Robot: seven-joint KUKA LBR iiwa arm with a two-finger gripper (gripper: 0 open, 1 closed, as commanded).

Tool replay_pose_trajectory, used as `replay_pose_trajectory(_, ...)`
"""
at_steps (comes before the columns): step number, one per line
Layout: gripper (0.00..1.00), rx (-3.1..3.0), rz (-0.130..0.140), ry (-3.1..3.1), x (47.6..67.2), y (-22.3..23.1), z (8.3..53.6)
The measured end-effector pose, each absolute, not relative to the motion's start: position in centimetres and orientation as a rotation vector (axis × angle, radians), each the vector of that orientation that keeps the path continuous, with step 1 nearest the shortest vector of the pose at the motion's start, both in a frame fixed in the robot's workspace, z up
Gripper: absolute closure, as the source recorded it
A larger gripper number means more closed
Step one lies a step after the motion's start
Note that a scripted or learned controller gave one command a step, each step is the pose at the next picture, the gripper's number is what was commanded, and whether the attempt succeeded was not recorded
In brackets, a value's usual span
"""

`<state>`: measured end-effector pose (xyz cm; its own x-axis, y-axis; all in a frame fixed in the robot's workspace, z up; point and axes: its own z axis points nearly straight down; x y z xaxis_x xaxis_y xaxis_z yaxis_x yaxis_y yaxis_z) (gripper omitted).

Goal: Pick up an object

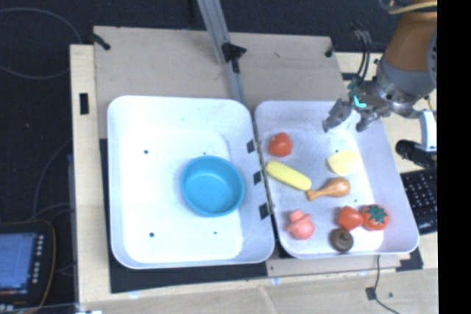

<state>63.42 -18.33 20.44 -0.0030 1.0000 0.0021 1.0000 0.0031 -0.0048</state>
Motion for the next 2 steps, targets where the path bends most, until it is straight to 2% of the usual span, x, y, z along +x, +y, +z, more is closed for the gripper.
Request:
replay_pose_trajectory(1, 0.00, -2.219, -0.004, -2.227, 63.6, -18.3, 20.9)
replay_pose_trajectory(2, 0.00, -2.214, 0.005, -2.232, 64.7, -18.4, 15.9)
